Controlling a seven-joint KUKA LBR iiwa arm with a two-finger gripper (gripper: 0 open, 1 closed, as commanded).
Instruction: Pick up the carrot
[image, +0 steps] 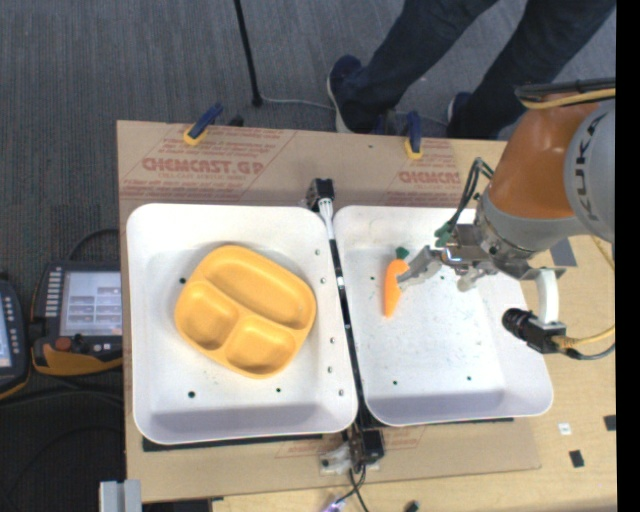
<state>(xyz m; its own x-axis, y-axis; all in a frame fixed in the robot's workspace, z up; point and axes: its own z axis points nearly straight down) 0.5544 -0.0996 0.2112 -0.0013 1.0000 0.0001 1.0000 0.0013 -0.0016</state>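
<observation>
Camera view: the carrot (392, 287) lies in my right bin (450, 390), toward ten o'clock (leafy end up). My gripper (443, 265) hangs at its three o'clock, fingers spread, empty — I'm approaching; next, straddle it and close.

You see the bench (200, 160), a brown board; two white bins (160, 400) lie on it side by side.

Glossy yellow plastic tray (246, 309) (three compartments), smooth white plastic bins (150, 300), matt brown cardboard-like surface (200, 165) beneath
</observation>
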